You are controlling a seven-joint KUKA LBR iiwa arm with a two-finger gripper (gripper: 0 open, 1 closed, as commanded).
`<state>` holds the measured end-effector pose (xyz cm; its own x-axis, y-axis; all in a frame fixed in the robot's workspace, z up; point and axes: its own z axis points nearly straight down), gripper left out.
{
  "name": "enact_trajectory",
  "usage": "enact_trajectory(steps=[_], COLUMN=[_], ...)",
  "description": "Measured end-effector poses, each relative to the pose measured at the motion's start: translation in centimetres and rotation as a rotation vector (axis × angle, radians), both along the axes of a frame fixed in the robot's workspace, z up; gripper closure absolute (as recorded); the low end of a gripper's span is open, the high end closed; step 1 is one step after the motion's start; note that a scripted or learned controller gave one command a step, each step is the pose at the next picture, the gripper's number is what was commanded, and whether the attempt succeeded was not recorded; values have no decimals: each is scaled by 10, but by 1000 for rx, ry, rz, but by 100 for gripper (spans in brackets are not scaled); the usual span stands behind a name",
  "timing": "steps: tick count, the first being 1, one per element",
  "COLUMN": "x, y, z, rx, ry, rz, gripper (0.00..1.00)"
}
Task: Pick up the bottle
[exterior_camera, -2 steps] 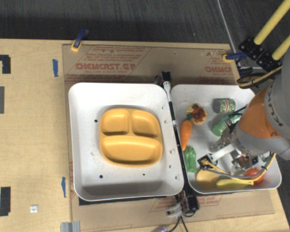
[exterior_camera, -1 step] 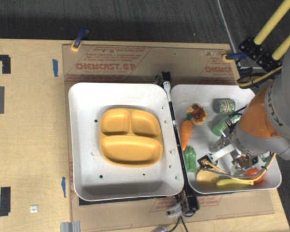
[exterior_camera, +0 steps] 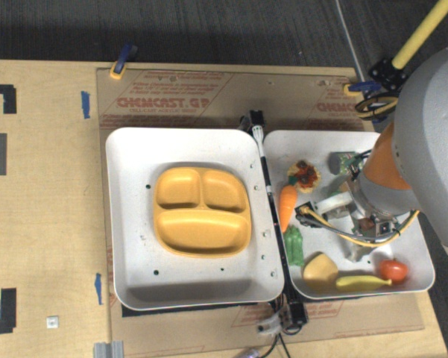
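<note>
Near edge of right bin (exterior_camera: pixel 425 278): banana (exterior_camera: pixel 364 281) lying flat along the front wall, tomato (exterior_camera: pixel 393 270) just behind its right end, pear (exterior_camera: pixel 320 268) at its left end. Green pepper (exterior_camera: pixel 293 246) behind the pear, against the left wall. Carrot (exterior_camera: pixel 287 204) next back, roughly upright along the same wall. Small red-and-yellow item (exterior_camera: pixel 304 173) beyond the carrot; too small to identify.

Arm (exterior_camera: pixel 425 133) comes in from the right and covers the bin's right half, orange band low over the middle. Gripper (exterior_camera: pixel 358 230) sits under the wrist among yellow and black cables; cannot tell how it is set or whether it has hold of anything.

Bottle (exterior_camera: pixel 344 162): greenish, far part of right bin, partly under the arm.

Left bin (exterior_camera: pixel 127 222): yellow divided plate (exterior_camera: pixel 203 209) at centre.
</note>
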<state>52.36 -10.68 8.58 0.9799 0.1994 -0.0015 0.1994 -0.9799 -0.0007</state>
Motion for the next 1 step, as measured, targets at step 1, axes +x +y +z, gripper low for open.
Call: enact_trajectory(steps=[1], x=[39], y=[-6], z=[92], rx=[1], ry=[0], rz=[72], gripper=[0])
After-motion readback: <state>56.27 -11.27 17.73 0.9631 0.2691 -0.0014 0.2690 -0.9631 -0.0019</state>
